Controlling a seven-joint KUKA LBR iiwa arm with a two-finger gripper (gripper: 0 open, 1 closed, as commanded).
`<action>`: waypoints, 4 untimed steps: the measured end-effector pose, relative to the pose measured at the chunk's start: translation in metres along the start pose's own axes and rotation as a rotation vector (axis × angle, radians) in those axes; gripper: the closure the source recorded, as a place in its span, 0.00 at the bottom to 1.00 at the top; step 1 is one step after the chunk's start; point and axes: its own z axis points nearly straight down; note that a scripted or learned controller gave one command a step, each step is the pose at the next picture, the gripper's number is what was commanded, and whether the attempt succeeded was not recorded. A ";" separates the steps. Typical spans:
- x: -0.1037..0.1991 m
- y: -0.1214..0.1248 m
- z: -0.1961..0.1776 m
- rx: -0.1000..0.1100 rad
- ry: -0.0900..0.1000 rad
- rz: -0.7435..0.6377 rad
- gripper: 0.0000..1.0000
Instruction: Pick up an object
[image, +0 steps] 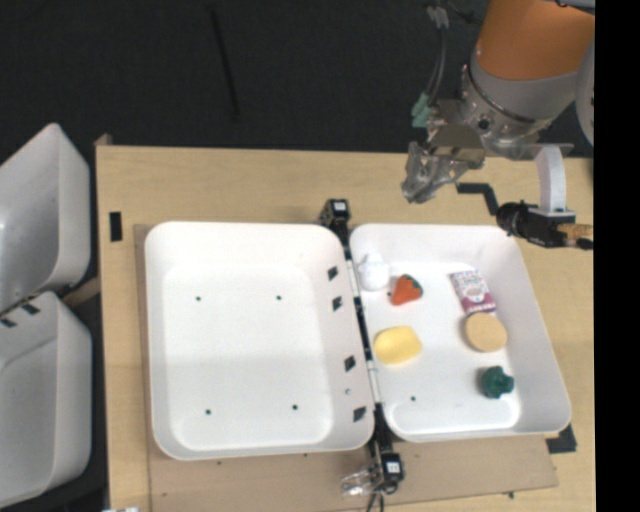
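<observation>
My grey two-finger pincer (425, 185) hangs above the bench beyond the right shallow white plastic bin's (545, 330) far rim; its opening cannot be judged. Nothing seen gripped. In that bin lie a small white lump (372, 271), orange-red piece (405, 289), yellow oval (397, 345), pink packet (472, 290), tan disc (486, 333), dark green lump (494, 381).

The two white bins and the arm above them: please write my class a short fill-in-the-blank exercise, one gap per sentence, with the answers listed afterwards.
1. All the small objects lie in the ____ bin as the camera sees it.
2. The yellow object lies nearest the ____ between the bins.
3. The green object lies closest to the camera, below the round ____ disc.
4. The gripper hangs over the bench, beyond the bin's ____ rim.

Answers: right; divider; tan; far
</observation>
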 end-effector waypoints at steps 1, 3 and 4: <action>-0.033 -0.063 -0.029 0.002 0.000 0.009 1.00; 0.059 -0.079 -0.049 0.000 0.001 0.001 1.00; 0.059 -0.043 0.039 0.012 -0.002 0.008 1.00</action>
